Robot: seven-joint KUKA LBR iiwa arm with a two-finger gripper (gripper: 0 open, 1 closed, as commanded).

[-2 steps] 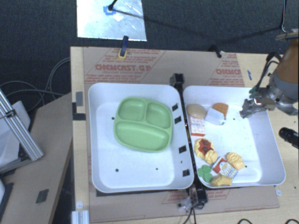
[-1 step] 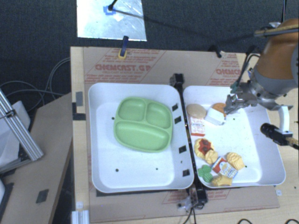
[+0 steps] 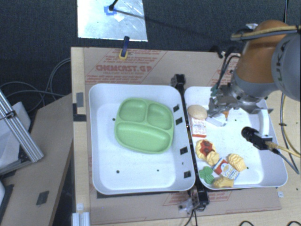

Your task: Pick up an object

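My gripper [image 3: 216, 111] hangs over the back of the right bin [image 3: 270, 173], reaching in from the right. Just left of it lies a beige bread roll [image 3: 197, 111], with a white packet with red print [image 3: 199, 126] in front of that. A small pale grey thing [image 3: 217, 121] lies right under the gripper, and I cannot make out whether they touch. Further forward are a red and yellow pizza-like piece [image 3: 206, 149], a yellow pastry [image 3: 236, 161], a small white carton [image 3: 229, 171] and a green piece [image 3: 206, 175].
The left bin [image 3: 106, 173] holds a green divided plate [image 3: 143, 125]. A black divider with clips [image 3: 183, 126] runs between the two bins. The bins rest on a cardboard sheet [image 3: 127, 65], and a shiny panel [image 3: 112, 13] lies behind it.
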